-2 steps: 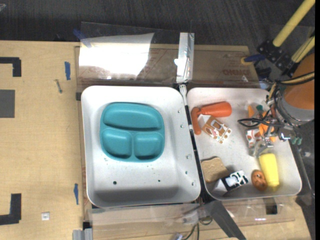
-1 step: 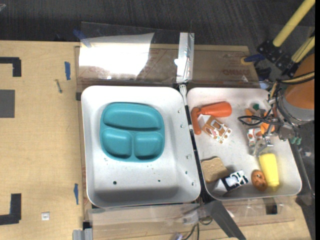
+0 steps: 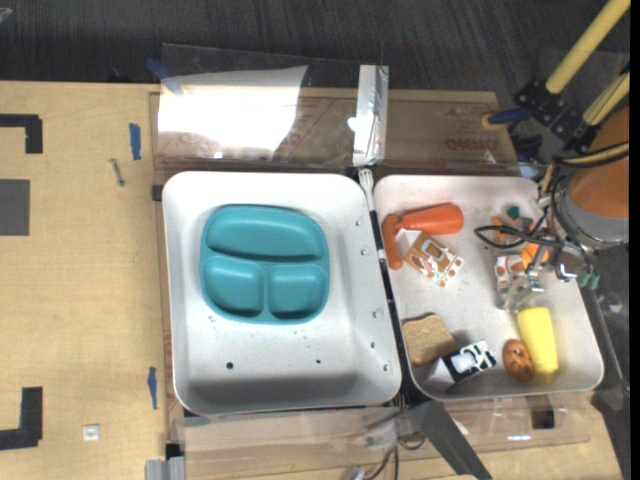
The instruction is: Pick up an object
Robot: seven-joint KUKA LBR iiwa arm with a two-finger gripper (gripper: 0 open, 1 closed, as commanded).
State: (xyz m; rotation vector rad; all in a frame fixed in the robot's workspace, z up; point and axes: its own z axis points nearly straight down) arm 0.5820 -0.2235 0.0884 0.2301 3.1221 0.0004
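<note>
Left bin (image 3: pixel 185 368): teal divided tray (image 3: pixel 265 261). Right bin (image 3: pixel 585 373): orange bottle (image 3: pixel 430 220), bread slice (image 3: pixel 428 339), yellow cylinder (image 3: pixel 538 339). Gripper (image 3: pixel 520 286) state unclear.

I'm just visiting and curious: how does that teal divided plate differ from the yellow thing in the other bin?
The teal plate is wide, flat and split into three compartments; the yellow object is narrow, rounded and in one piece. The plate is far larger. It lies in the left bin, while the yellow object lies in the right bin among other items, beside a small brown object. Both rest flat on a white bin floor.
</note>
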